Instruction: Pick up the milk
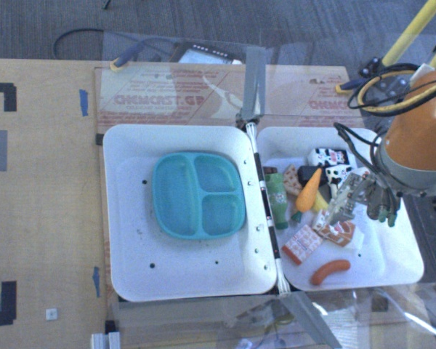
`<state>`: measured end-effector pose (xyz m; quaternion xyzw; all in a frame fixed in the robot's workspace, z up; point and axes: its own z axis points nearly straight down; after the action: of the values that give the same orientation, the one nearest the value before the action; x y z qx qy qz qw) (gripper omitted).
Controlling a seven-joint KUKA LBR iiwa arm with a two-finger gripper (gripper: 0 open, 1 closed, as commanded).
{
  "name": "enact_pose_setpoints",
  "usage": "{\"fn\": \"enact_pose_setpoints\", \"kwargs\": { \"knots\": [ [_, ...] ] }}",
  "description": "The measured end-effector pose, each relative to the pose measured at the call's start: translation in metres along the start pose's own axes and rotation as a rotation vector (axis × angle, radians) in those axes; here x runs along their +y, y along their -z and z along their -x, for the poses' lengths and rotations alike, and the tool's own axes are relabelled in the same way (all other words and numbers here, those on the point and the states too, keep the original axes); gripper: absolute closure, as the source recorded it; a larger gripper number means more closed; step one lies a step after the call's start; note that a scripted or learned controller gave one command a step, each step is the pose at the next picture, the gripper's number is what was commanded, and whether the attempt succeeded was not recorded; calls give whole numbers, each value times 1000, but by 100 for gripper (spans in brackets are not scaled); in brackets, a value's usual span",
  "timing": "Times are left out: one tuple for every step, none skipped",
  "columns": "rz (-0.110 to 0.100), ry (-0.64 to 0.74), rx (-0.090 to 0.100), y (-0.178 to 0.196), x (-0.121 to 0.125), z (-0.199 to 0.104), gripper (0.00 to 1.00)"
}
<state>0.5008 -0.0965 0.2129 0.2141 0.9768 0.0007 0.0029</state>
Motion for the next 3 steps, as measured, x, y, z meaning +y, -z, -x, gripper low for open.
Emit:
{"fn": "enact_pose_setpoints", "kwargs": {
  "knots": [
    [1,39,0,13,41,34,100],
    [0,-6,3,-28,71,18,100],
    [0,-49,2,94,137,-16,100]
  ]
}}
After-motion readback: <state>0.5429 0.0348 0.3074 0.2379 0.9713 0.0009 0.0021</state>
